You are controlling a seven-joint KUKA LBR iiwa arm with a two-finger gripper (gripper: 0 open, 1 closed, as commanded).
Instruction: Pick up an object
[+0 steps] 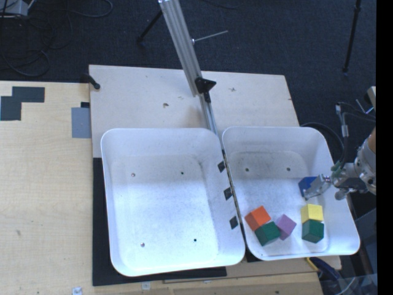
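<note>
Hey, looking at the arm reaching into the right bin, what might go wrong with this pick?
The gripper sits close to the small blue block near the right white bin's far wall, so it might nudge the block away. The yellow cube and dark green cube beside it could be bumped.

arm (pixel 372 165): cut off by the frame's right side, just beyond the right bin (pixel 279 137)
blue block (pixel 306 184): partly hidden behind the gripper (pixel 319 188)
</note>
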